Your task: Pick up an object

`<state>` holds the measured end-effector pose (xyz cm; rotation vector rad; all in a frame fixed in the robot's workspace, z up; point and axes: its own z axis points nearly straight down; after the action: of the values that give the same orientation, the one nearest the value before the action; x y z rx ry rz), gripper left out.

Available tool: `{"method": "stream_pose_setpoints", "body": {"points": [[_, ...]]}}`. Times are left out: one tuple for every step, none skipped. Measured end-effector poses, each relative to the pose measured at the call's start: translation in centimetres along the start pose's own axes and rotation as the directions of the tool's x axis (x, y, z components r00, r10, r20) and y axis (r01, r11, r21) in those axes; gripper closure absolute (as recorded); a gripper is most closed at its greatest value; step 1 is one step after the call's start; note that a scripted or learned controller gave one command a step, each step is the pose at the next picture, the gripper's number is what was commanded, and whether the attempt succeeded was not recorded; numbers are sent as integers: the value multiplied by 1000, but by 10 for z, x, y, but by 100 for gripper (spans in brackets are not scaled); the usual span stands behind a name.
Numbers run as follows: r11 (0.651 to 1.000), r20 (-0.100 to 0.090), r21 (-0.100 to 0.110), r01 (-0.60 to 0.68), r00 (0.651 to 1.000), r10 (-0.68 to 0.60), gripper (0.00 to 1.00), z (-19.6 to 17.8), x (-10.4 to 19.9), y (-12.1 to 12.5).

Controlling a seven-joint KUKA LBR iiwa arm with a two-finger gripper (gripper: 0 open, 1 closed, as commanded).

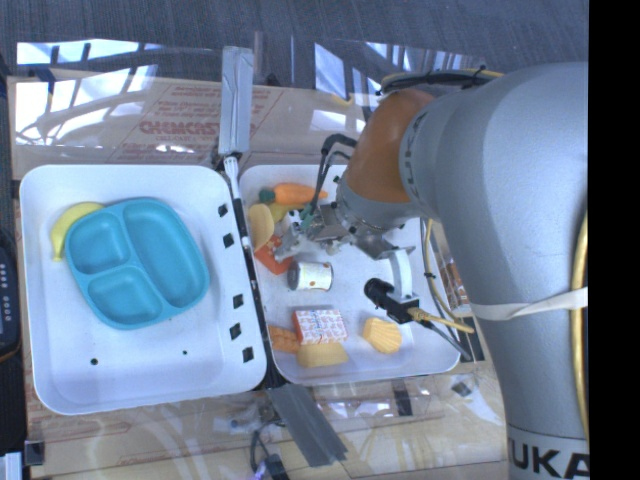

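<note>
From above, the arm (500,188) reaches in from the right over the right bin (440,360); its claw (298,230) hangs low at the bin's far left, among a carrot (293,194), a yellow piece (261,224) and an orange piece (272,260); whether it is spread or pinching I cannot tell; a cup (311,275) lies just near of it; a clean pick likely needs the claw centred on one item, clear of neighbours; the left bin (40,368) holds a blue tray (138,260).

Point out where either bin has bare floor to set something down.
Left bin: bare floor below the blue tray, along the near edge, and a strip at its right. Right bin: crowded; carrot, cup, white-and-red block and yellow pieces fill it, with the gripper over them.
</note>
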<state>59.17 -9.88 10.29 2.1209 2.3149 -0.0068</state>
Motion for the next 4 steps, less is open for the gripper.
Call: {"method": "stream_pose_setpoints", "body": {"points": [[972, -8, 3, 235, 972, -235, 0, 13, -3, -51], [971, -8, 2, 238, 971, -238, 100, 2, -3, -50], [1000, -4, -2, -19, 1000, 19, 100, -90, 27, 9], [966, -7, 2, 259, 966, -259, 100, -88, 56, -17]]}}
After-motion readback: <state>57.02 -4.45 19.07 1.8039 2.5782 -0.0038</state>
